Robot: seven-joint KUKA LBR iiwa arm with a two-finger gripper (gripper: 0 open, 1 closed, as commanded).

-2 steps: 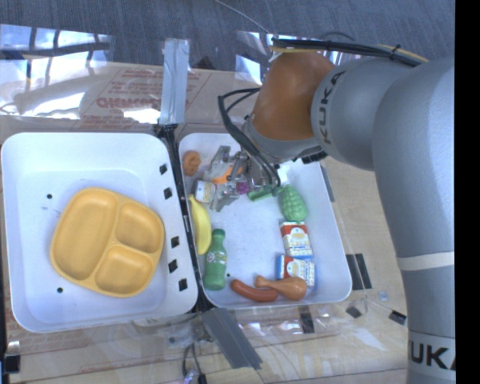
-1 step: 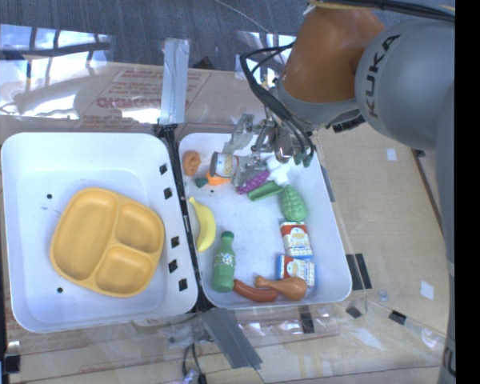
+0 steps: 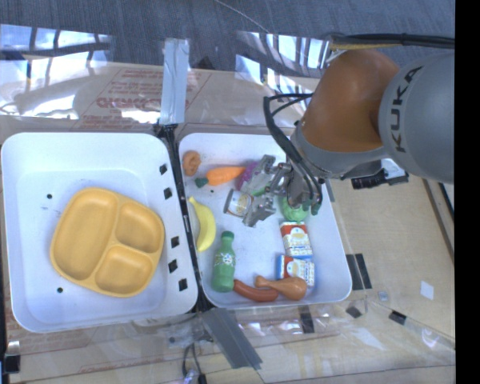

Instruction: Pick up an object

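Toy foods fill the right bin: a carrot, banana, green bottle, sausage, drumstick and a carton. The gripper hangs low over the bin's middle, just beside a small can; whether its jaws are clenched or released I cannot tell. A yellow divided plate lies in the left bin.

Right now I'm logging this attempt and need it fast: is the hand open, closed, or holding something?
Hand: cannot be told; it sits low in the shallow white right bin among the toy foods, with nothing clearly held.
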